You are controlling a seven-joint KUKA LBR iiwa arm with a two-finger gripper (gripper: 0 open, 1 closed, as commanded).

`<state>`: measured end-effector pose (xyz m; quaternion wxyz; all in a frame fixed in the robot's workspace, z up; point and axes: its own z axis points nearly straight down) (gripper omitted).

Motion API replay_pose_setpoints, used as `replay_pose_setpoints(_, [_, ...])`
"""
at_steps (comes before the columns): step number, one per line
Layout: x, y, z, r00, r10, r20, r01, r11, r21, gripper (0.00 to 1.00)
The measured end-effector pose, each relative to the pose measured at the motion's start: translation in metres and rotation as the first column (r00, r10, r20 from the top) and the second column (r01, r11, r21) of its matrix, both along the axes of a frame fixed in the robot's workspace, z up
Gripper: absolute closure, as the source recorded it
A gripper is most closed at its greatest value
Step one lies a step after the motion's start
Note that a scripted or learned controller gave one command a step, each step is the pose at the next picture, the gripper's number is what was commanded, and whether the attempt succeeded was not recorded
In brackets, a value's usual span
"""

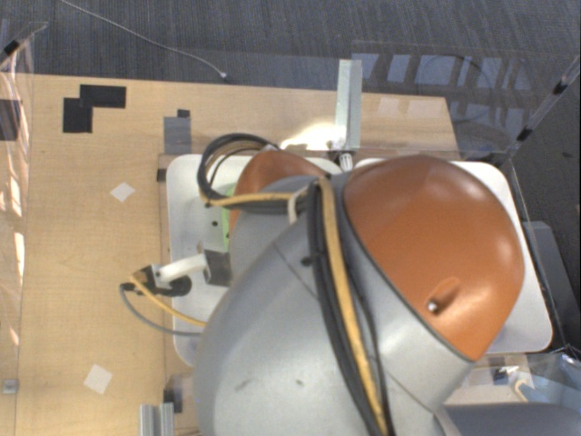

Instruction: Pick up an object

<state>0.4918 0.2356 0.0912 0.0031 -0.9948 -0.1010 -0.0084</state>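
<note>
Arm (300,334): the grey body reaches in from the right and spreads over most of both bins. Its big orange dome (436,252) sits over the right bin, and a smaller orange band (272,173) sits over the far part of the left bin.

Gripper (215,263): I take the dark block at the arm's left end, above the left bin's floor, to be its body. From my seat I cannot tell whether it is apart, together or clamped on anything.

White cylinder (182,268): juts from that block toward the left bin's left rim, ending in a dark fitting.

Cables: a black loop (221,153) arches over the left bin's far edge. Yellow and grey leads (154,302) hang out past the bin's left rim, over the wood. A black and yellow bundle (338,289) runs down the arm.

Object to pick: I cannot tell where any object lies, because the arm covers nearly all of both floors.

Left bin (182,203): only its left rim and a strip of white floor along it are showing.

Right bin (537,321): its right edge and near right corner are showing.

Bench (82,271): pale wood, with a black stepped mark (91,107) near its far left corner and two small white diamonds (121,191) toward its left edge.

Metal post (349,103): upright at the bench's far edge, about where the two bins meet.
</note>
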Motion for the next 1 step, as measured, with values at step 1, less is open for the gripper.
replay_pose_setpoints(1, [-0.0021,-0.0007,-0.0003,0.939,0.344,-0.007,-0.344,0.939,-0.006,1.0])
